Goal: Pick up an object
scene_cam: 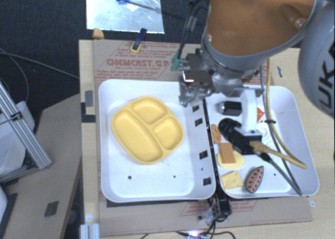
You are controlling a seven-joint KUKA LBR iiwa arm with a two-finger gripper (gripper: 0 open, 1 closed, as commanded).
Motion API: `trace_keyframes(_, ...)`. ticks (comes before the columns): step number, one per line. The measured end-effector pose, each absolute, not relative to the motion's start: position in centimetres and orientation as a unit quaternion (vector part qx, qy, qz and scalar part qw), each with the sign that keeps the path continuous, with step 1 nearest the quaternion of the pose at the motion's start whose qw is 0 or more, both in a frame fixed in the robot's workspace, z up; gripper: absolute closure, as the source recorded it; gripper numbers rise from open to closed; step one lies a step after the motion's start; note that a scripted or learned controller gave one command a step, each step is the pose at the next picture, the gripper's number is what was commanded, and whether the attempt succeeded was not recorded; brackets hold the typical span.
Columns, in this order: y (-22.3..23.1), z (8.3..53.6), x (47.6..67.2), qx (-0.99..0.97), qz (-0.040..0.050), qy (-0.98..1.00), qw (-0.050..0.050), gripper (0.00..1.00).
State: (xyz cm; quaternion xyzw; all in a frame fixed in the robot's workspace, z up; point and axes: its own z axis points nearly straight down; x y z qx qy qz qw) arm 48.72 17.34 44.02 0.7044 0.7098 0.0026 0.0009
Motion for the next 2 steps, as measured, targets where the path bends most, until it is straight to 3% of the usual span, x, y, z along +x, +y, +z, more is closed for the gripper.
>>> trace_keyframes(1, 16.98, 43.89, 48.90, 0.707, 0.0012, 0.707, 0.001, 1.00)
trace_keyframes(2, 17.00, 43.89, 48.89, 0.706, 0.0011, 0.708, 0.000, 0.00)
